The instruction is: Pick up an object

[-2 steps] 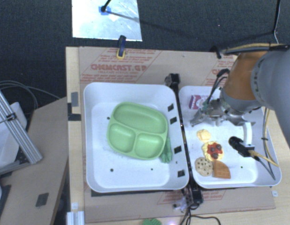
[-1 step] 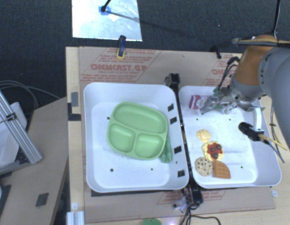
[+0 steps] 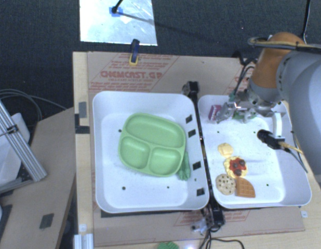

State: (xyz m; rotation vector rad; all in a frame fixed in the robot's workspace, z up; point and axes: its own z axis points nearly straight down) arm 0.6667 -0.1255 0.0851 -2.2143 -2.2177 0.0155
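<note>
nearby, gripper is seen over right bin w/ toy foods below; jaw state can't be told.

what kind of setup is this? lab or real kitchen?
Most likely a robotics lab bench, not a kitchen: two white bins on cardboard, a grey arm reaching into the right one, toy food such as a waffle and a green divided plate.
</note>
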